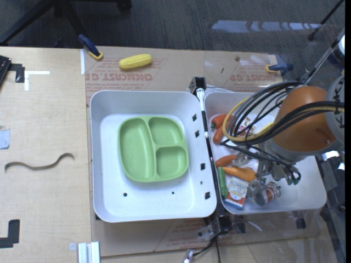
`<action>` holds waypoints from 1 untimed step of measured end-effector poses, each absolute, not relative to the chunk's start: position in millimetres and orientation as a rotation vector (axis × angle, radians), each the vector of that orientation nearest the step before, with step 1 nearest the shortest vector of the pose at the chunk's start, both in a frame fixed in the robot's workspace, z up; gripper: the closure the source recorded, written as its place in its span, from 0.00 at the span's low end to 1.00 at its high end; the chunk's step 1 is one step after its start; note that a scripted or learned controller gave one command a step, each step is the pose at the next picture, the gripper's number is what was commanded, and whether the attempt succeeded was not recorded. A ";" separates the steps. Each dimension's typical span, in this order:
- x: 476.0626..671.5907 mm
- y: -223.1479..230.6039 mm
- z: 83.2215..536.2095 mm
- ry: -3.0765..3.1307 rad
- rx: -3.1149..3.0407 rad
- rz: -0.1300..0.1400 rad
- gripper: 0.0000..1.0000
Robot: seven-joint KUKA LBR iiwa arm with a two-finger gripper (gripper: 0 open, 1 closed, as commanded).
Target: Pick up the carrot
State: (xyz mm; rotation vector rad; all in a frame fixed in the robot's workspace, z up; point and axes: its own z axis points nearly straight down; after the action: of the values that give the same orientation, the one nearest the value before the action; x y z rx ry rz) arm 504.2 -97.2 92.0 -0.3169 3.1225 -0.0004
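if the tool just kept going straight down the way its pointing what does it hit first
Probably the carrot: the tool points down into the right bin, just right of the carrot's thick end. A small tin lies close below it in the view, so with depth unclear from one slanted camera, either could come first.

- My gripper sits low in the right bin, hemmed in: the carrot just to its left, a can right below it.
- A carton crowds the corner beyond the carrot.
- Cables loop above the tool.
- Far left, I see open floor around the green tray in the left bin.
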 end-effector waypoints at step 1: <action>520.9 -101.0 92.7 3.133 0.119 -0.004 0.00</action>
State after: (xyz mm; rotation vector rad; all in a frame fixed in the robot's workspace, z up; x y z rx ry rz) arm 520.9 -101.0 92.7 0.1192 3.1335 -0.0042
